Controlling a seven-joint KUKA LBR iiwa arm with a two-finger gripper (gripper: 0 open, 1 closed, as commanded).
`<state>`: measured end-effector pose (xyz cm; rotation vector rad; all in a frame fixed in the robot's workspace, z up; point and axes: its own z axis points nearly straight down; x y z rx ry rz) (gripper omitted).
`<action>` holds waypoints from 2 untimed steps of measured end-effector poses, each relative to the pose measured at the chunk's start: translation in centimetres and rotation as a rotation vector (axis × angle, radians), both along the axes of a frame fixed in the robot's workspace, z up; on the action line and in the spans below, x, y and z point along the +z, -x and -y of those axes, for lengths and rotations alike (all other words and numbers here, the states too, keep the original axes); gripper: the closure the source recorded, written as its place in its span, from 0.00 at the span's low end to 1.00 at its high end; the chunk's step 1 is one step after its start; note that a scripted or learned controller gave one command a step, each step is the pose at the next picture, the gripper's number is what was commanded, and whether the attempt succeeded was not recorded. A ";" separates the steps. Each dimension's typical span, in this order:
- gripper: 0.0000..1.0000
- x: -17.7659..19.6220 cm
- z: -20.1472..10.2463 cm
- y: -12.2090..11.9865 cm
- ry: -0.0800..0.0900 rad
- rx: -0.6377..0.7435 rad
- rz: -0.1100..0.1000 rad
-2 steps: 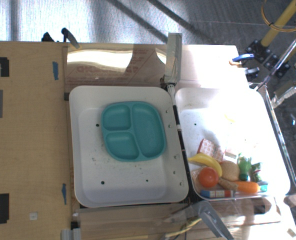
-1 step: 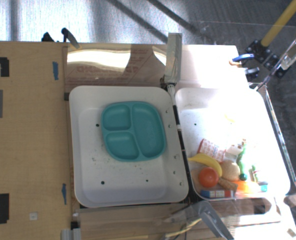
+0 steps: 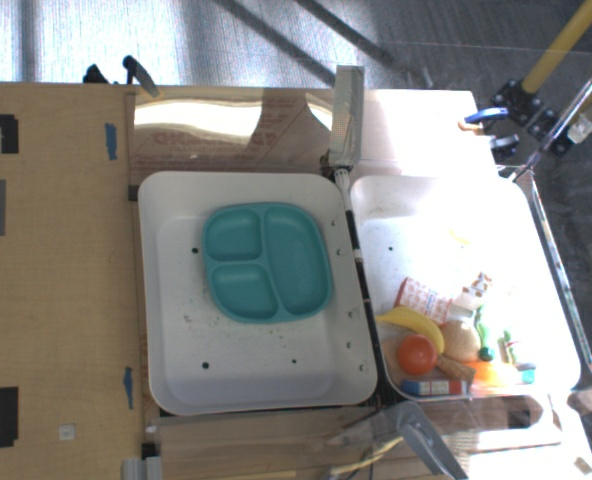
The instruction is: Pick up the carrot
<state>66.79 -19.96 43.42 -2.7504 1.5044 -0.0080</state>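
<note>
Low in the right bin (image 3: 536, 238), toward the bottom right of the frame: a small heap of things, tightly packed. Carrot (image 3: 482, 373) at the heap's lower right, orange, partly hidden, just right of a brown lump (image 3: 460, 343) and above a flat box (image 3: 431, 387) along the bin's bottom wall. Green stalk (image 3: 484, 336) standing just above the orange; hard to tell whether joined to it. Tomato (image 3: 415, 355) at the heap's left, touching a banana (image 3: 414, 321) curved over its top. Red-and-white packet (image 3: 422, 294) above the banana, a small white bottle (image 3: 468, 298) to its right.

In the left bin (image 3: 166, 268), centre of the frame: a teal plate (image 3: 268, 261) with three compartments, lying flat.

Gripper (image 3: 516, 118) at the upper right of the frame, dark, past the right bin's top right corner and well apart from the heap. Open or closed: cannot tell from here. Nothing seen held.
</note>
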 end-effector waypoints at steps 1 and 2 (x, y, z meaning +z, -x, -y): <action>1.00 1.2 -0.2 -0.1 -0.004 -0.002 0.008; 0.00 1.2 -0.2 -0.1 -0.004 -0.002 0.007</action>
